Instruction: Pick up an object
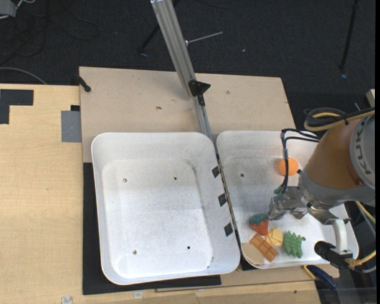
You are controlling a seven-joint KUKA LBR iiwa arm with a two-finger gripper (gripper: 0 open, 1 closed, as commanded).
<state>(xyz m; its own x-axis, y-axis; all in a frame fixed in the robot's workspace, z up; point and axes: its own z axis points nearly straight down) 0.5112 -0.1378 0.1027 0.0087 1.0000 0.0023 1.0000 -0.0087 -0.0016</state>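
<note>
The right bin (247, 154) holds a small heap of toys near its front edge. A red strawberry-like piece (259, 223) lies beside a yellow piece (275, 237), a brown waffle-like block (263, 247) and a green leafy toy (294, 244). An orange ball (288, 166) rests farther back by the arm. My gripper (277, 209) hangs low over the bin, just right of the red piece and close above the heap. Nothing shows between its tips.
The left bin (155, 208) lies beside the right one, with black clips (222, 199) along the shared wall. A slanted metal rail (177, 49) rises behind the bins. The arm's grey and orange body (339, 166) covers the right bin's far right side.
</note>
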